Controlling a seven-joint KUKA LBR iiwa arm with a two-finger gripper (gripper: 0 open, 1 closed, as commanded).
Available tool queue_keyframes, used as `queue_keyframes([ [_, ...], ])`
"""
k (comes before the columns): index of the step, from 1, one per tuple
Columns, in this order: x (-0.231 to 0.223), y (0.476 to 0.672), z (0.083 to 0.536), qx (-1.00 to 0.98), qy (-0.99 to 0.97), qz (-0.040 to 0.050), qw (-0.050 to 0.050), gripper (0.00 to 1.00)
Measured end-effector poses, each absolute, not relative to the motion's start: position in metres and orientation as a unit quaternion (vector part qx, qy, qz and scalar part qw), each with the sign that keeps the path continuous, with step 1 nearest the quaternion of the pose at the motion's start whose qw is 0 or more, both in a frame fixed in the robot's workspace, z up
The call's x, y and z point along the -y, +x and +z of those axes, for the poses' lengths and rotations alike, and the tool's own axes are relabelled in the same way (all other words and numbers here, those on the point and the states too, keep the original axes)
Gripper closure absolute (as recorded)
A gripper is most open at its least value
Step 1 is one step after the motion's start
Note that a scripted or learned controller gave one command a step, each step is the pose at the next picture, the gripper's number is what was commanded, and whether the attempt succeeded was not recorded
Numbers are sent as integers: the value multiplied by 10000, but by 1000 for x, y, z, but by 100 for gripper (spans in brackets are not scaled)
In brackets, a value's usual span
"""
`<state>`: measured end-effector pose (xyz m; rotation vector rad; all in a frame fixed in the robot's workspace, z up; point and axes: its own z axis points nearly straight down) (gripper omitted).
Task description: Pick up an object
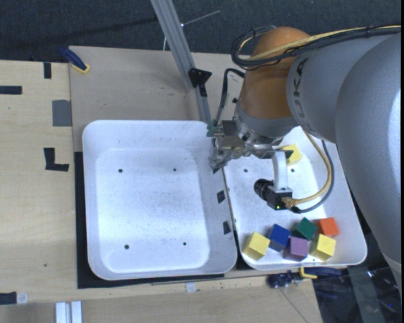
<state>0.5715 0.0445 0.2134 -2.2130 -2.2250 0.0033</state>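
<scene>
Reaching: the grey KUKA arm [350, 99], orange band [273, 66] above its wrist, comes in from the right of the camera view and hangs over the right-hand bin.

Gripper: the gripper [222, 155] sits low at the inner edge of the right bin [347, 251], just beside the seam where the two bins meet; whether it is spread or pressed together cannot be told, and no object can be seen in it.

Cubes: six small cubes cluster in the near corner of the right bin, well apart from the gripper (all six lie on the bin floor). A yellow cube [257, 245] lies furthest left, a blue cube [279, 236] just beside it, then a purple cube [298, 247], a green cube [305, 229], an orange cube [328, 227] and a second yellow cube [324, 246].

Another yellow piece: a small yellow object [293, 155] shows partly behind the wrist, further back in the right bin; its shape cannot be made out.

Left bin: the left bin [94, 140] is white, with a few dark dots on its floor.

Cabling: a yellow-and-black cable [320, 187] loops from the wrist to a black fitting [269, 192] above the right bin.

Surface: the tan surface [27, 200] carries both bins side by side, with black tape marks [50, 159] on its left part.
</scene>
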Motion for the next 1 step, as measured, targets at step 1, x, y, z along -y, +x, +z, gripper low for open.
queue_keyframes([
  [1,-97,549,209,7095,-7047,11,20,100],
])
